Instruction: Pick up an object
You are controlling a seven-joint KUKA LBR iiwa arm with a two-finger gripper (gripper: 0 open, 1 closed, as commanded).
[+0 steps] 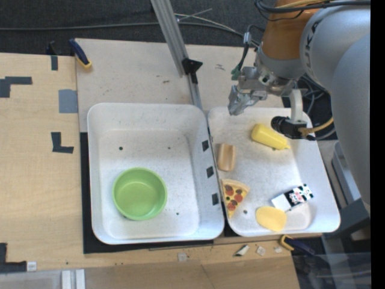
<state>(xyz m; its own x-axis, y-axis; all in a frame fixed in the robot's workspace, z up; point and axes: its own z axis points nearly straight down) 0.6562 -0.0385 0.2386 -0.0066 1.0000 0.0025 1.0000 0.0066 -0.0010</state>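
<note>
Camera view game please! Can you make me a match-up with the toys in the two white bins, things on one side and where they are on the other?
Things:
1. green bowl
2. pizza slice
3. yellow wedge
4. claw

Places:
A. far end of the right bin, near the claw
B. left bin, near end
C. above the right bin's far left corner
D. right bin, against its left wall

Pairs: 1-B, 2-D, 3-A, 4-C
</note>
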